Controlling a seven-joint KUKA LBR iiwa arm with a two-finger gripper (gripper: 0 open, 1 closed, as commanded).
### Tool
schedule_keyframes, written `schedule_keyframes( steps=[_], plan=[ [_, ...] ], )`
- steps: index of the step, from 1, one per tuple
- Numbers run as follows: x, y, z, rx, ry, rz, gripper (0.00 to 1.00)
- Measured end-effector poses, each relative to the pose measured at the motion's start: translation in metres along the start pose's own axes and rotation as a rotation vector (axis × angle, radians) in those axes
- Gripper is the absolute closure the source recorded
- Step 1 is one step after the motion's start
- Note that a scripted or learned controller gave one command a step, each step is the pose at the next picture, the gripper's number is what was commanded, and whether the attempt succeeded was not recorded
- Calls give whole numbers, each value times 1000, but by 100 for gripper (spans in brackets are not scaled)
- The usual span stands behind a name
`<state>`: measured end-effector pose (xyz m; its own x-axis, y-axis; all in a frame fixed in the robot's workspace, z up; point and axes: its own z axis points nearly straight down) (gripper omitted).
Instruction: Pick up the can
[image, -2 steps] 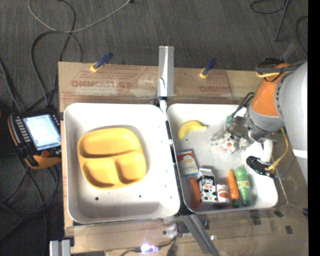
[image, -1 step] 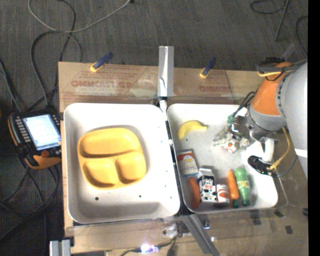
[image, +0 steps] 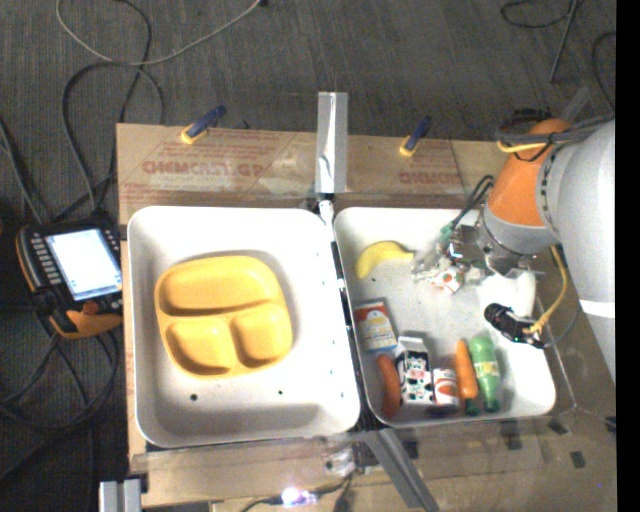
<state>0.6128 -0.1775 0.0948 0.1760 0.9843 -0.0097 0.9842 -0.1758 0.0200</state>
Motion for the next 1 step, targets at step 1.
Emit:
schedule_keyframes(
  steps=[1],
  plan=[
    [30,17,-107,29,2,218,100]
  ],
)
